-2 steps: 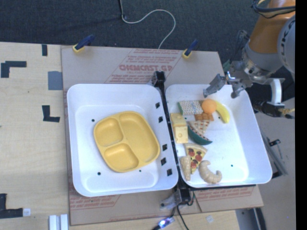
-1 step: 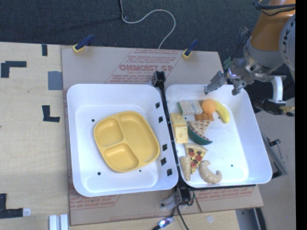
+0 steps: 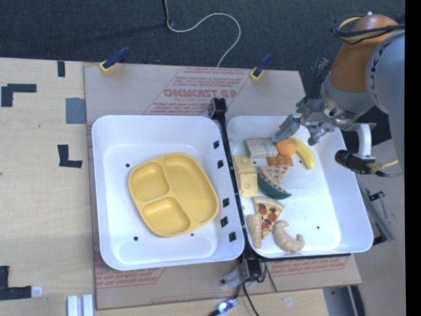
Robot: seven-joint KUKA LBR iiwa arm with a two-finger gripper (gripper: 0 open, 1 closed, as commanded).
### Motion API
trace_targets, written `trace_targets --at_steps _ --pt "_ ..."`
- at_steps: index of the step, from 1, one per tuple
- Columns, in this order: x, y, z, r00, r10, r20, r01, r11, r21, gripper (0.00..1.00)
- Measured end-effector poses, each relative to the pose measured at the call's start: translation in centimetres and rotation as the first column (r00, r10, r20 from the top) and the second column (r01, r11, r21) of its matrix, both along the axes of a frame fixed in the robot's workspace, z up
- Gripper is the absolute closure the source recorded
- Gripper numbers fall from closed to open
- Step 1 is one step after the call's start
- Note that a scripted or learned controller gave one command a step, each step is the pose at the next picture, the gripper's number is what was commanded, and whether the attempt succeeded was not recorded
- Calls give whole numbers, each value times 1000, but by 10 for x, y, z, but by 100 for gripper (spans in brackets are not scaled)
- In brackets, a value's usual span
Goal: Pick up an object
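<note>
**Arm at the right bin's far edge, toys crowded along the divider**

Nearest the camera, at the six o'clock edge of the right bin (image 3: 342,232), a tan croissant (image 3: 287,237) lies just inside the front wall, with a pizza slice (image 3: 266,214) touching it at about ten o'clock. The floor from the croissant out to the bin's three o'clock wall is bare white, the widest open stretch in that bin.

Further in, a yellow cheese block (image 3: 246,176) sits against the nine o'clock wall, by the divider between the two bins. A green wedge (image 3: 273,186) lies just beside it at three o'clock, with a waffle-patterned piece (image 3: 277,172) touching its upper edge.

The left bin (image 3: 108,196) holds a yellow divided tray (image 3: 173,193), roughly central, with a band of free floor on every side, narrowest toward three o'clock.

Toward the twelve o'clock end of the right bin, a striped cracker-like block (image 3: 262,149), an orange (image 3: 286,147) and a banana (image 3: 304,155) are packed close together, the orange between the other two.

The gripper (image 3: 304,128) hangs over this far cluster, just above the orange and banana, near the bin's twelve o'clock rim. Its fingers appear spread, with nothing seen between them. The grey arm (image 3: 368,64) enters from two o'clock, past the bin's corner.
</note>
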State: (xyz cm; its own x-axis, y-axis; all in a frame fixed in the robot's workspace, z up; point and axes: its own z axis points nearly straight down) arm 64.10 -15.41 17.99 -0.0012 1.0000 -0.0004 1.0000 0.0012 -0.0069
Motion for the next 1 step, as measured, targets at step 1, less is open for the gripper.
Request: trace_targets --at_steps 1 --pt "-8 5 -48 1000 1 1 -1 1000 0 0"
